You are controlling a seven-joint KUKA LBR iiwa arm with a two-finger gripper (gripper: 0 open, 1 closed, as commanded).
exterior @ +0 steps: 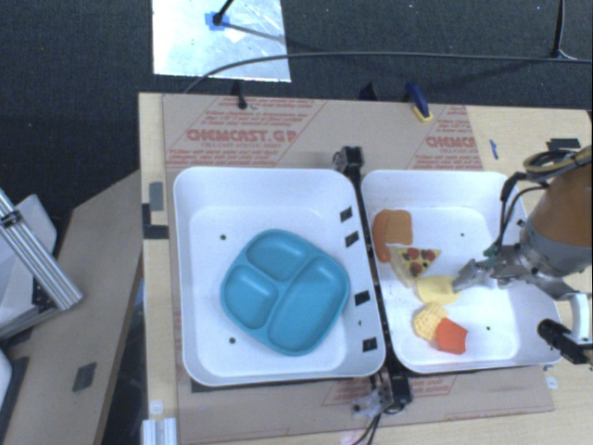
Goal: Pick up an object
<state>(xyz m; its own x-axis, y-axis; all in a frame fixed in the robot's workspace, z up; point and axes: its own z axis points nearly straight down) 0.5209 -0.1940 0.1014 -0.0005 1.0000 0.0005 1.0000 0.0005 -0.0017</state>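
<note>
— How is the light over my bench?
— Even and cool, from above. To the left of my claw [460,277] the white bins [269,188] shine bright without blowing out; shadows under their rims are faint.
— Any glare?
— A foil sheet [220,26] far up and left of my claw gleams. The whole frame is soft and grainy.

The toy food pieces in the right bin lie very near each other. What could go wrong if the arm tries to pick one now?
1. The tool sits right beside the pale yellow food piece, which touches the pizza slice toy; a grasp may push both aside.
2. The corn-yellow ridged piece and orange-red wedge touch, so one may drag the other.
</note>
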